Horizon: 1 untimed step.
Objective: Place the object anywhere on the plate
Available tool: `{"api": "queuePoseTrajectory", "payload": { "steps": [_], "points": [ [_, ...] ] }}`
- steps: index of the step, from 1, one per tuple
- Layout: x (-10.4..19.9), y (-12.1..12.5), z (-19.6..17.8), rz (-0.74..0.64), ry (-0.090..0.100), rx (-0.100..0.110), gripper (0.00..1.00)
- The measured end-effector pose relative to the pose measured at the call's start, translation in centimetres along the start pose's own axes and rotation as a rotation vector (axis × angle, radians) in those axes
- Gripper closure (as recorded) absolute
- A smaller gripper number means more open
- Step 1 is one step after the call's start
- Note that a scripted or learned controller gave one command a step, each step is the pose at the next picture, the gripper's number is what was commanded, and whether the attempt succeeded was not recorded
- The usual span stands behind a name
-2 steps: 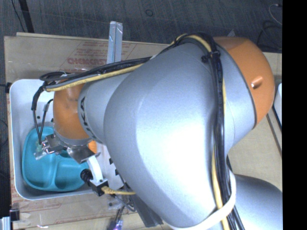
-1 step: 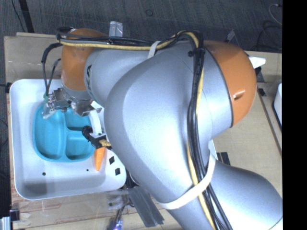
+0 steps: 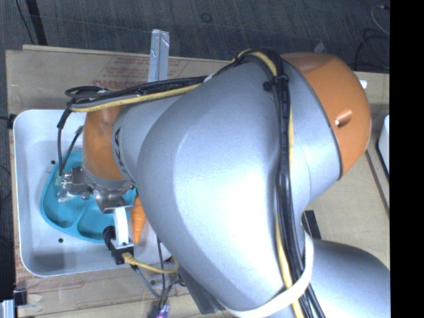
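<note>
White bin [image 3: 26, 197], blue plate [image 3: 56, 207] inside, gripper [image 3: 83, 185] right over it; orange object [image 3: 138, 222] alongside; grip state unclear.

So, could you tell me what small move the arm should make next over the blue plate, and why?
Probably a slight lift straight up, to uncover the scene. The arm's wrist hangs low over the blue plate in the left bin, with an orange object at the plate's right edge. Whether that object rests on the plate cannot be told.

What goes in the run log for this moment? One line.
arm: over left bin | gripper: above blue plate | orange object: beside wrist | placement: unconfirmed
</note>
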State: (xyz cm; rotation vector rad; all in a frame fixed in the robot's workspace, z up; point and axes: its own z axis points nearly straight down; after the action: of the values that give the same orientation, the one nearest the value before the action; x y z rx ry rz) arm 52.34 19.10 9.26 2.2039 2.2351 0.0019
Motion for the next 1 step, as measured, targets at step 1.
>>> {"api": "queuePoseTrajectory", "payload": {
  "steps": [1],
  "points": [
    [-0.36,0.37,-1.16,0.002,-0.003,-0.005,1.0]
  ]
}}
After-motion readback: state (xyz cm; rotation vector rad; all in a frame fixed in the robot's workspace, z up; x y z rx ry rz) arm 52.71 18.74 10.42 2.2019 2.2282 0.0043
